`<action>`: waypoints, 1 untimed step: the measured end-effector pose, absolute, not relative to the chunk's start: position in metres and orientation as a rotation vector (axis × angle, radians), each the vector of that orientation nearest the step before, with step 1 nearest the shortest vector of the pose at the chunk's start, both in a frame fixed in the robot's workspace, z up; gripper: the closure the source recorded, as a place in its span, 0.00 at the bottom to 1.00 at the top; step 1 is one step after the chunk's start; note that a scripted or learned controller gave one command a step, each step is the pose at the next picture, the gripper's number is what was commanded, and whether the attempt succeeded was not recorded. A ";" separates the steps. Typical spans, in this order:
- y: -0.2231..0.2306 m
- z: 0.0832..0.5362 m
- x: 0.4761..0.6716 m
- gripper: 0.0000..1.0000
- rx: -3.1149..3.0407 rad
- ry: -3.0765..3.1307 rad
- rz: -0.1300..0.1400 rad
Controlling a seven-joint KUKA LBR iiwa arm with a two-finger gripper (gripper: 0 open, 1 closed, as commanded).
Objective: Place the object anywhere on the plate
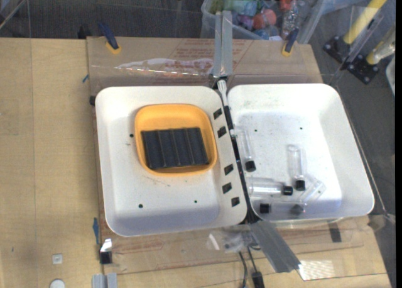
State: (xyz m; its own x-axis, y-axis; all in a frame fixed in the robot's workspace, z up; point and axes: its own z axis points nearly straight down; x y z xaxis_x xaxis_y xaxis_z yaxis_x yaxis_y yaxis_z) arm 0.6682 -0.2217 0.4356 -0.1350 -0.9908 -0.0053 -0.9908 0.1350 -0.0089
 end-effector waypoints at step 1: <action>-0.221 0.435 0.668 1.00 -2.342 2.082 -0.004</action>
State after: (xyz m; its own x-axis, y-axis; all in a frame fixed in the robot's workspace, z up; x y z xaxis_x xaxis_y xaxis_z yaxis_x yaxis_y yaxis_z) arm 0.6682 -0.2215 0.4351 0.1170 -0.9931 -0.0035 -0.9931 -0.1170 -0.0081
